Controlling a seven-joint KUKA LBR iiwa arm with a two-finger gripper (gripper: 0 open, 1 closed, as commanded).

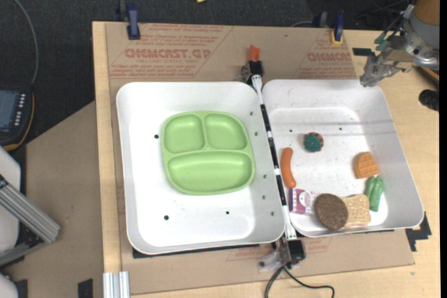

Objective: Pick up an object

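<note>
**A:** What lay nearest the camera?

**B:** At the near edge of the right bin (391,115), a cluster: a dark brown round patty (330,211) overlapping a tan slice of toast (357,209), with a small purple-and-white packet (301,201) just beside the patty, toward the bin's near-left corner.

**A:** And the rest of that bin?

**B:** An orange-red sausage (287,167) lay along the left wall. A green pod-like vegetable (375,192) sat near the right wall, just beyond the toast, and an orange waffle-textured biscuit (365,165) was just beyond that. A small dark green ball (313,142) rested near the middle, well apart from the others.

**A:** Where was the pincer?

**B:** The gripper (375,72) hung over the far-right corner of the right bin, at the rim, on the arm (423,35) coming in from the right. Nothing was between its fingers. Whether they were apart or together I could not tell; they were too small and dark.

**A:** So how did the objects lie relative to it?

**B:** All lay nearer the camera than the pincer. The green ball and the biscuit were closest to it, but neither was touching it; the patty cluster was farthest.

**A:** The left bin?

**B:** The left bin (140,150) held a pale green divided plate (207,152) near its centre.
</note>
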